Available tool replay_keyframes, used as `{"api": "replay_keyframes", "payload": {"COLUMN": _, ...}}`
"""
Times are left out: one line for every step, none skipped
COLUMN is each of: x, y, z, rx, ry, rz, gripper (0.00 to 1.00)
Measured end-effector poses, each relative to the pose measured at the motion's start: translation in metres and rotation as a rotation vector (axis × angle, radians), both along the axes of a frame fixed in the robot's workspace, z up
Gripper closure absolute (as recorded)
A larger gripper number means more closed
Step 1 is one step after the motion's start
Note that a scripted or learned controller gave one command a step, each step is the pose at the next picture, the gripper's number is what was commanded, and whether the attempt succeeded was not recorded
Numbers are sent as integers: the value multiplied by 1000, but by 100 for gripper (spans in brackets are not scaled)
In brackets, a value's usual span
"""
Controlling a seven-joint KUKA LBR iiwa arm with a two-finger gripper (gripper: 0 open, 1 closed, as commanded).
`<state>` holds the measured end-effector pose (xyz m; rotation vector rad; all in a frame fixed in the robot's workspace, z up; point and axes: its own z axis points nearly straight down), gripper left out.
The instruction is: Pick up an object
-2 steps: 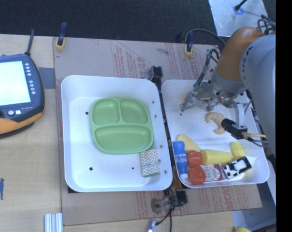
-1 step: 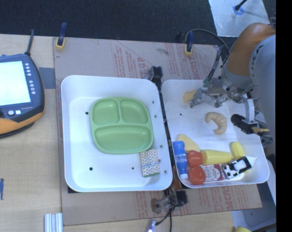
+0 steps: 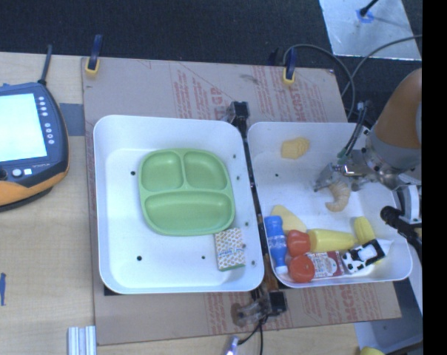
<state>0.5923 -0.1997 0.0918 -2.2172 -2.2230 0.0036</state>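
Note:
My gripper hangs low over the middle of the right bin, reaching in from the right. Its fingers stand open, one on either side of a pale beige curved piece that lies on the bin floor. A yellow lump rests toward the bin's far side. Along the near wall lie a blue bottle, two red balls, a yellow bottle, a black-and-white toy and a flat red-and-white packet.
The left bin holds a green divided plate and a small patterned box near its front right corner. A tablet-like pendant lies on the bench at far left. Cables arc above the right bin.

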Motion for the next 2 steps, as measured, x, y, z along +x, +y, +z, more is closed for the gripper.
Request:
{"api": "replay_keyframes", "payload": {"x": 0, "y": 0, "z": 11, "rx": 1, "ry": 0, "rz": 1, "gripper": 100}}
{"api": "replay_keyframes", "payload": {"x": -76, "y": 25, "z": 99, "rx": 1, "ry": -1, "rz": -1, "gripper": 100}}
